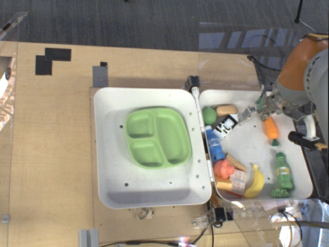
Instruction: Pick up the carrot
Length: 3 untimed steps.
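Note:
The carrot (271,128) is orange with a small green tip. It lies in the right bin (298,192), near its upper right part. My gripper (256,114) hangs over the bin's top edge, just up and left of the carrot's thick end. Its fingers look spread open, one pointing down-left and the other close to the carrot's top. Nothing sits between them.
The right bin also holds a green ball (209,116), a tan roll (226,109), a black-and-white item (224,125), a blue bottle (214,147), a banana (255,181) and a green bottle (282,175). A green divided plate (156,136) lies in the left bin (110,189).

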Tool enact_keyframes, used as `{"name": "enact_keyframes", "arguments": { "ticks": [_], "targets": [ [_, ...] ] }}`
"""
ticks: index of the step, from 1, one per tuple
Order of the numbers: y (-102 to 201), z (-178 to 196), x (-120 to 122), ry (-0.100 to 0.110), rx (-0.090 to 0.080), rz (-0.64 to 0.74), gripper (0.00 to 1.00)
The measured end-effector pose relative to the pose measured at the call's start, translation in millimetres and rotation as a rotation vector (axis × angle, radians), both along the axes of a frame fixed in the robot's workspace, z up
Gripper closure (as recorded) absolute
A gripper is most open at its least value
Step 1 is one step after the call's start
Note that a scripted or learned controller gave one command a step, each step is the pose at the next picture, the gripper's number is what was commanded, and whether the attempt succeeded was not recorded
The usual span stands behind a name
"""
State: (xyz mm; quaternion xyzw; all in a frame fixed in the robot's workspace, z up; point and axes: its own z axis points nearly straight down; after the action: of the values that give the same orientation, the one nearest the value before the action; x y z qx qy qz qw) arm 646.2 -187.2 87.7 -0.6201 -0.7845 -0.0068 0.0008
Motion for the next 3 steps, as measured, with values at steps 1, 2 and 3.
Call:
{"name": "enact_keyframes", "arguments": {
  "ticks": [1,2,3],
  "targets": [
    [-2,14,3,-0.013,-0.011,0.01,1.0],
    [99,129,-38,-0.014,-0.011,0.08,1.0],
    [63,308,4,-0.014,-0.022,0.442,1.0]
  ]
}}
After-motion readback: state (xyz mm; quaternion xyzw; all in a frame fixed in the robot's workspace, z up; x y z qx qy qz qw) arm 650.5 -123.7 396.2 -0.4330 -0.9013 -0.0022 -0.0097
